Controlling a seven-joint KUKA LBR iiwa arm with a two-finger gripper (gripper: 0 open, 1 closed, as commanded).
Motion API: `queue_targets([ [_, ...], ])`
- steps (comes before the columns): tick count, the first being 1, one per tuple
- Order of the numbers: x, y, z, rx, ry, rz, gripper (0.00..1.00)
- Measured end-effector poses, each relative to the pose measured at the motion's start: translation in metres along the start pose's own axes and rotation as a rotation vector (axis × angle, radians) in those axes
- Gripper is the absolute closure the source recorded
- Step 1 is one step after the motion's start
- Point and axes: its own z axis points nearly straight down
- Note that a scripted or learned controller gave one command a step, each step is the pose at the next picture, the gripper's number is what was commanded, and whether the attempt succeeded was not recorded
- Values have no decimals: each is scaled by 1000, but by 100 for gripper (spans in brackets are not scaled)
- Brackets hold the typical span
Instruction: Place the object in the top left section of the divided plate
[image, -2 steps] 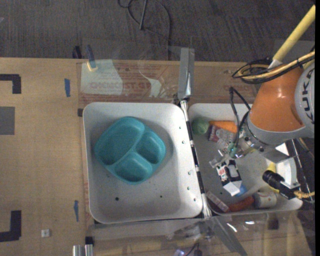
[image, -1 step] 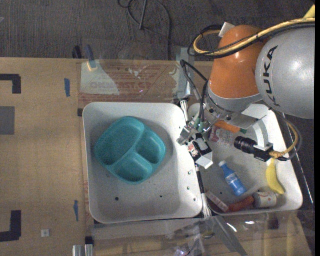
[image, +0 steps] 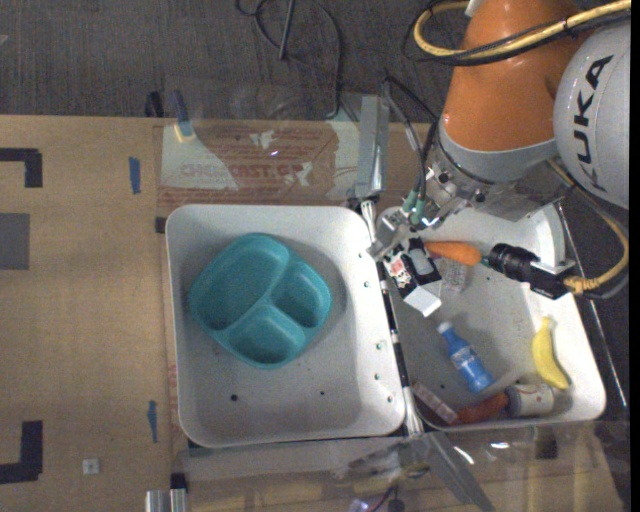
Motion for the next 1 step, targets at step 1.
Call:
queue_targets([
  [1, 86, -10, 86, 4, 2, 33, 100],
])
